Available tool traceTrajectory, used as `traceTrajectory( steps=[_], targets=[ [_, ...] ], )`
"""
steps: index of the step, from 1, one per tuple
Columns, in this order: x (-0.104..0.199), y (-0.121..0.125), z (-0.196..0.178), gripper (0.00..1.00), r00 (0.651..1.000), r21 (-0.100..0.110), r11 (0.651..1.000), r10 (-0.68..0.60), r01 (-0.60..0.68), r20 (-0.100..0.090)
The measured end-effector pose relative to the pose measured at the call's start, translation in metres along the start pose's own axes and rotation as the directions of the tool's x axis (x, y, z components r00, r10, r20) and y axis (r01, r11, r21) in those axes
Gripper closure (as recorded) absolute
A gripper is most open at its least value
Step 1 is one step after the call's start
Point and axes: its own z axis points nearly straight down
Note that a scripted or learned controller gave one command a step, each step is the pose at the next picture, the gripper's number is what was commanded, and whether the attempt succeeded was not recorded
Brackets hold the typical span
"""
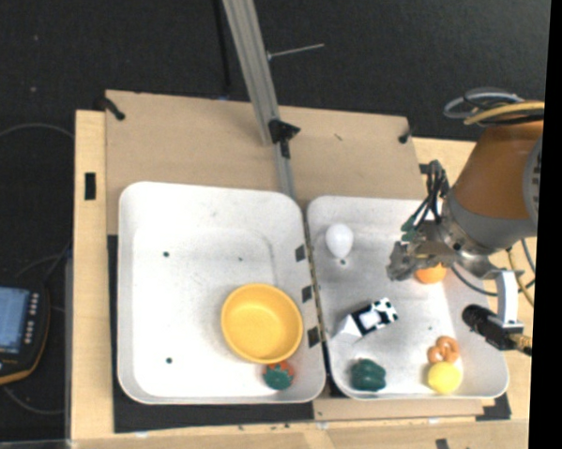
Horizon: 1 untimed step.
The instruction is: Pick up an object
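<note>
Sitting under the gripper (pixel 409 263) at the right of the frame is one orange ball (pixel 432 272), in the right bin (pixel 356 218). I cannot tell if the jaws are open or closed. That bin also has one white bulb (pixel 339 239), one black-and-white toy (pixel 372 317), one green lump (pixel 368 375), one orange ring (pixel 443 349) and one lemon (pixel 443 376). The left bin (pixel 187 233) has one yellow bowl (pixel 261 321) and one small green and red thing (pixel 279 375).

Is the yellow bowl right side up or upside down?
Right side up. The yellow bowl in the left bin shows its open hollow inside and round rim facing up.
</note>
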Motion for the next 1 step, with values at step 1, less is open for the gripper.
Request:
traceTrajectory(
  steps=[1],
  targets=[
    [0.0467, -0.0036, 0.0039, 1.0, 1.0, 0.0, 1.0, 0.0, 0.0, 0.0]
  ],
)
